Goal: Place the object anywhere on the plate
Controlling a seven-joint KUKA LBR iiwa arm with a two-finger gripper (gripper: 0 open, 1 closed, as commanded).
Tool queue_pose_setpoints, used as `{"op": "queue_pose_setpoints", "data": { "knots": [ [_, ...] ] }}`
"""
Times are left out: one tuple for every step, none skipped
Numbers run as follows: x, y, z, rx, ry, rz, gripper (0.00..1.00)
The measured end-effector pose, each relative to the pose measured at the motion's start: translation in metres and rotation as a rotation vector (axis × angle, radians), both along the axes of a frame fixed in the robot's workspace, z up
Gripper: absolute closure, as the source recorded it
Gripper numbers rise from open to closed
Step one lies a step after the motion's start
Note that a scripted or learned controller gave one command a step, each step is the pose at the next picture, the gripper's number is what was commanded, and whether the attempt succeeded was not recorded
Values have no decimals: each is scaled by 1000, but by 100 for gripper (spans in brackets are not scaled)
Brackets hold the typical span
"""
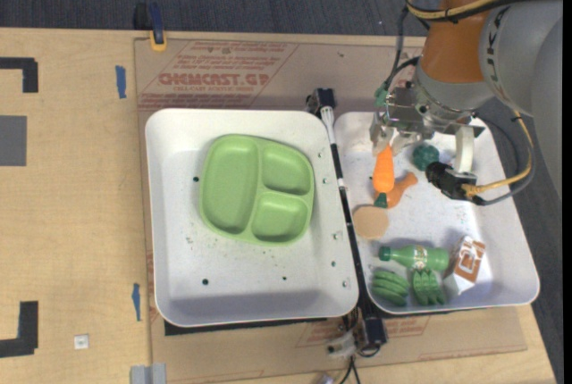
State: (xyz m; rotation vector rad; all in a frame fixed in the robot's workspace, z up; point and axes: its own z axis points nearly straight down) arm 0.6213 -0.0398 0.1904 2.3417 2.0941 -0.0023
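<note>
While the gripper (391,137) is hanging over the far left corner of the right bin (523,279), whether it is spread or closed I cannot tell from this slant. An orange toy carrot (383,170) is lying just beneath it, upright in the view, and whether anything is touching it is unclear. Beside the carrot's lower end a small orange stub (404,183) is angling off to the right, and a tan rounded piece (370,221) is sitting just below.

Judging by its look, the carrot is a light, hard plastic toy: stiff, smooth, likely slippery, and tapered, so a pinch near the narrow end could be squeezing it out. Taking it across the thick middle seems the safer hold.

Farther out, a green bottle (416,259) is lying near the bin's front, with green ridged pieces (407,286) below it and a small orange-and-white carton (468,260) to its right. In the left bin (170,275), the green divided plate (257,188) is waiting, well apart from the carrot.
</note>
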Motion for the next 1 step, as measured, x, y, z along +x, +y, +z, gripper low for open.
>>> {"op": "queue_pose_setpoints", "data": {
  "knots": [
    [13,53,18,1,-3,115,100]
  ]
}}
